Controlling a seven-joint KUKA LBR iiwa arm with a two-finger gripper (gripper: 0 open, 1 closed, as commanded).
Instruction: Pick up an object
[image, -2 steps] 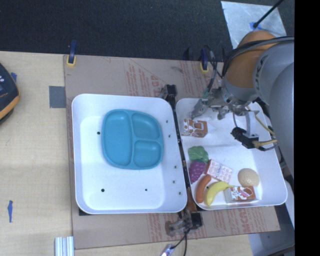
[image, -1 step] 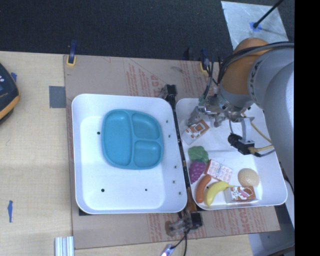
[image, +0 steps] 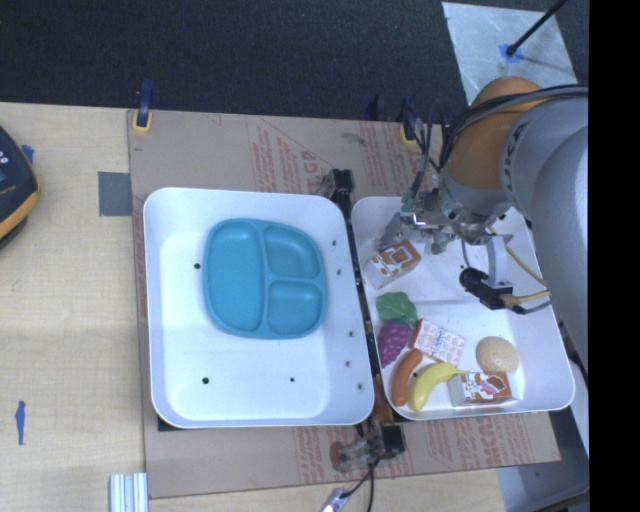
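In the right bin (image: 535, 330) lie several toy foods. A small orange and white carton (image: 393, 260) sits at the bin's upper left. Below it come a green vegetable (image: 396, 306), purple grapes (image: 394, 341), a pink and white packet (image: 439, 341), an orange sausage (image: 402, 376), a banana (image: 433, 383), a round bun (image: 497, 354) and another small carton (image: 484, 388). My gripper (image: 412, 226) hangs over the bin's upper left corner, just above and right of the first carton. I see nothing lifted by it.
The left bin (image: 180, 390) holds a blue divided plate (image: 265, 277). The grey arm with its orange band (image: 500, 110) covers the right bin's upper right. A black cable clip (image: 487, 288) hangs below the wrist. A yellow and black device (image: 12, 190) lies at the far left.
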